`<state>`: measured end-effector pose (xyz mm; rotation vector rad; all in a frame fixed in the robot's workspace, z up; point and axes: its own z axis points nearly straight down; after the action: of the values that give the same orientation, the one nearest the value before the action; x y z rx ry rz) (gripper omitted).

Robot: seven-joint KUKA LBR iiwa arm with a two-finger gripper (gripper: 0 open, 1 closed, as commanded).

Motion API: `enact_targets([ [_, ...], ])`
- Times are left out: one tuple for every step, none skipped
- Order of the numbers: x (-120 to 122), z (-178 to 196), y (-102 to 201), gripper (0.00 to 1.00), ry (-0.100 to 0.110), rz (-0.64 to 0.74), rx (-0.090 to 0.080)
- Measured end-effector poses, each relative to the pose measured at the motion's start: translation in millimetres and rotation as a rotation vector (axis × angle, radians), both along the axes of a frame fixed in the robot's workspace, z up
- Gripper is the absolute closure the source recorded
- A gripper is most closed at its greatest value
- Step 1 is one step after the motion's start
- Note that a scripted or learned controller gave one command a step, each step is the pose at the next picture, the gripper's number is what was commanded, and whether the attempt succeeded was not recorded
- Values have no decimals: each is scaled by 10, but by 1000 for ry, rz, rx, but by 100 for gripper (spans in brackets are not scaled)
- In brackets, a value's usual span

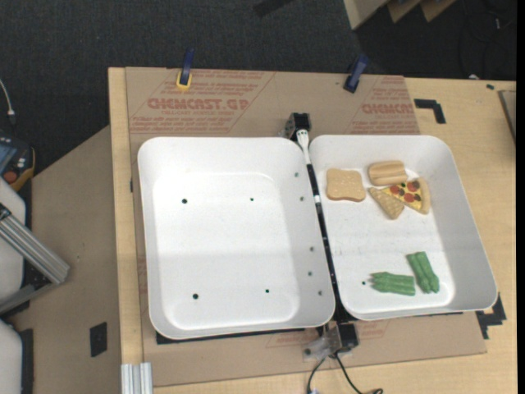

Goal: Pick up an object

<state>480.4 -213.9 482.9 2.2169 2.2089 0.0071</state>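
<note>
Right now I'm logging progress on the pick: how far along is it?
Nothing looks done yet. All the items lie in the right bin: bread slice, bun, pizza slice, and two green pieces. Nothing is in hand. The whole pick remains: approach, grasp, lift.

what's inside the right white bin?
Right white bin: tan bread slice, hot dog bun, pizza wedge, two green bean-like pieces. Whatever lies beneath them is covered.

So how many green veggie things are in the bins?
2, both at the near end of the right bin: one green piece lying crosswise, the other green piece just right of it, angled. None looks hidden.
</note>
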Motion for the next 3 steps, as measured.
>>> enact_targets([
  [-4, 567, 586, 0, 1, 11, 3],
  [-29, -1441, 73, 0, 27, -1, 9],
  [1, -135, 462, 0, -5, 9, 1],
])
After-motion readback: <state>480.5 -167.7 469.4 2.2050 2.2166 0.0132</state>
